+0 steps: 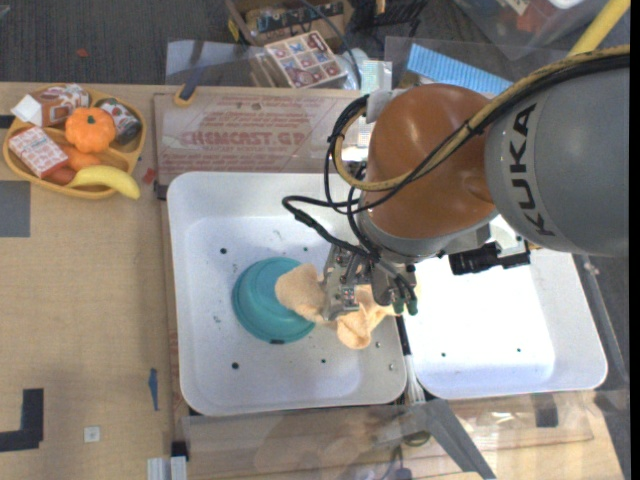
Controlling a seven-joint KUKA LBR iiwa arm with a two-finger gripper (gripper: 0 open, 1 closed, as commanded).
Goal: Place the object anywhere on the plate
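Beneath the tool (345, 293), tan cloth-like object (352, 318) lay draped against teal plate's (262, 300) near edge. Tool's grip: cannot tell. Step: placement under way; next move likely shifting object farther onto plate.

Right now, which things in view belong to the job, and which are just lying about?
Job: teal plate; tan object beside it, partly on its rim; gripper over that object; left bin.

Lying about: fruit dish with pumpkin and banana; right bin; boxes.
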